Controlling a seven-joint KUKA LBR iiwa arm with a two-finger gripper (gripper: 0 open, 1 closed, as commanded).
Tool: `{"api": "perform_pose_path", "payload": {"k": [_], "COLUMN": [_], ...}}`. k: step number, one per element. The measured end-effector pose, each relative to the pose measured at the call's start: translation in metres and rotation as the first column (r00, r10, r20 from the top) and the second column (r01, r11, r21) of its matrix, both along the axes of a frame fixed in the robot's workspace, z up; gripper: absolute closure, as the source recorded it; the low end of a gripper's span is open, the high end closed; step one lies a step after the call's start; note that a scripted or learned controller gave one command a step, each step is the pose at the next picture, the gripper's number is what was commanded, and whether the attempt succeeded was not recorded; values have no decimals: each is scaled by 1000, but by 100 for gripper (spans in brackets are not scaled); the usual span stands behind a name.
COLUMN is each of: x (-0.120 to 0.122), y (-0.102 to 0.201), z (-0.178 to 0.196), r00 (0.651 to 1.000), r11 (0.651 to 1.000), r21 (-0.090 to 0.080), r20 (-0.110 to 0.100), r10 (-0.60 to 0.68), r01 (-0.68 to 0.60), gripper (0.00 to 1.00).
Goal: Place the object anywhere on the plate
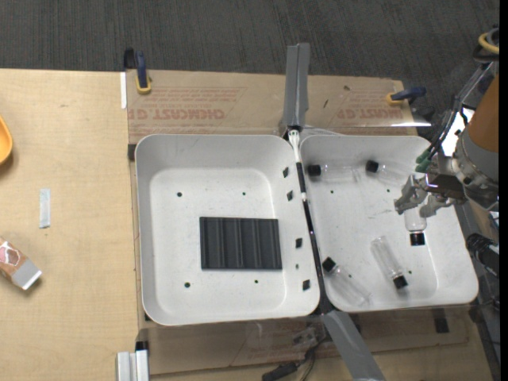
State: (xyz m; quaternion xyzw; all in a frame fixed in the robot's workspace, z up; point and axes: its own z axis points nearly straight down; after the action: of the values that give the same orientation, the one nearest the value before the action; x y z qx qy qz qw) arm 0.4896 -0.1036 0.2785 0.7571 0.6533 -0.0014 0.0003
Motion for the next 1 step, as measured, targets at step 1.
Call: {"api": "perform_pose_path", "payload": {"k": [1], "x": [-12], "y": [60], "z": [13], "r00": [950], "r11": [950], "r21": [-1], "r20": [-1], "r10": [-312], "r01": [312], "gripper": [100]}}
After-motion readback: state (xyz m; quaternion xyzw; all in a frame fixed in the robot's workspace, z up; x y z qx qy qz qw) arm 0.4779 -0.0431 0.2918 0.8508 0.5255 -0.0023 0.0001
